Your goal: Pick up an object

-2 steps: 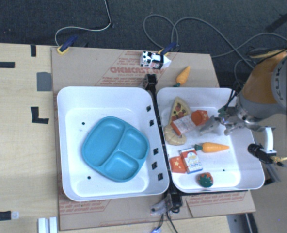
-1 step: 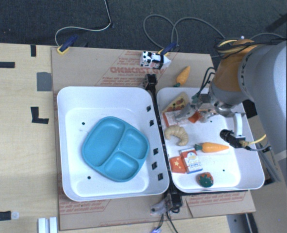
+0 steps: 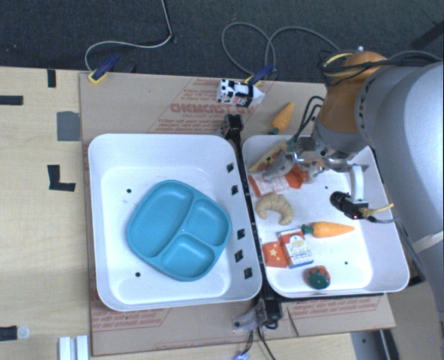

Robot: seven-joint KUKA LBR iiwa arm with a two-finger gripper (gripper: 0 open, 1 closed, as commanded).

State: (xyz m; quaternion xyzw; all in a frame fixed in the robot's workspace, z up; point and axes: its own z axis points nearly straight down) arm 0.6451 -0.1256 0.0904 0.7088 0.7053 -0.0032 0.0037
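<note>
At the left of the frame, pale wood [image 3: 27, 223] marked with black shapes is seen, and a brown cardboard sheet [image 3: 162, 107] is laid over it under both bins. The left bin [image 3: 106, 152] sits left of centre and a blue divided plate [image 3: 178, 229] is held in it, tilted slightly, close to the bin's middle. A black-and-white spotted toy [image 3: 235, 91] is seen on the cardboard above the bins, and an orange-yellow piece [image 3: 283, 116] lies just above the right bin's upper rim. The right bin [image 3: 372, 272] fills the centre-right of the frame. In its upper left part a red-and-white packet [image 3: 276, 172] is found, with a croissant [image 3: 276, 206] just below it. Lower down, a small red-and-blue box [image 3: 289, 249] is set, a carrot [image 3: 331, 230] lies to its upper right, and a red-and-green ball [image 3: 318, 277] rests near the bin's lower rim. The gripper [image 3: 306, 158] is lowered at the packet's right end, in the upper part of the right bin; whether its tips are apart or together cannot be told. The grey arm [image 3: 406, 133] with its orange band [image 3: 342, 100] occupies the upper right.
</note>
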